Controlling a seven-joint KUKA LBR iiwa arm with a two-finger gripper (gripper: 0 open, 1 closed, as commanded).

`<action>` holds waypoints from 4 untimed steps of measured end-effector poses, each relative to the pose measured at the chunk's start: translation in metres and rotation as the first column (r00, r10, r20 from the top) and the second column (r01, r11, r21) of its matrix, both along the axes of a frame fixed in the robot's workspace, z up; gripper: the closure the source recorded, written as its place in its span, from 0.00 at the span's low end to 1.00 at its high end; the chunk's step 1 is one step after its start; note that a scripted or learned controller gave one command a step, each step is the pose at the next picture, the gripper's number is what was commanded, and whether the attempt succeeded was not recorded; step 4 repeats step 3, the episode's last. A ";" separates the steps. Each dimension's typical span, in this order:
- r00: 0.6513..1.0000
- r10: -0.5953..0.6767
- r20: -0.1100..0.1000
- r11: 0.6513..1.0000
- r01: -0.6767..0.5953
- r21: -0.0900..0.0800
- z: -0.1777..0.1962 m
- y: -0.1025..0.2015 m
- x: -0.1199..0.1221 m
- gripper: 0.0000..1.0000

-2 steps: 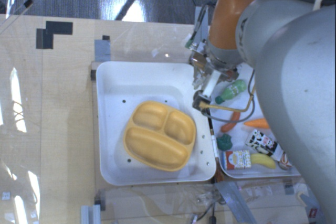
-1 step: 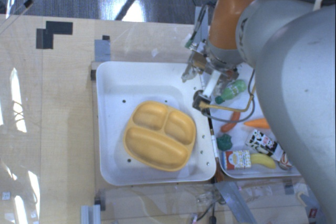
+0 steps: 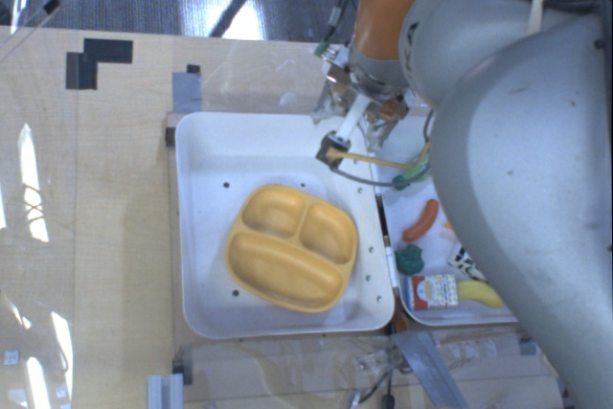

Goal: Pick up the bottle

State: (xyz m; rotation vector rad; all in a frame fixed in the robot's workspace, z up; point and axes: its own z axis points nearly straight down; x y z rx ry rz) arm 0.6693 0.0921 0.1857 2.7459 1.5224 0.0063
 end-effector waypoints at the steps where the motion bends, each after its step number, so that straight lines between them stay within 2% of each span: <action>1: 0.999 -0.025 -0.021 1.000 0.025 0.001 -0.099 0.037 -0.003 0.00; 2: 0.999 0.039 -0.019 0.999 -0.039 -0.007 -0.098 0.074 -0.002 0.00; 3: 0.997 0.073 -0.018 0.997 -0.073 -0.008 -0.098 0.110 -0.001 0.00; 4: 0.997 0.073 -0.018 0.997 -0.073 -0.008 -0.098 0.110 -0.001 0.00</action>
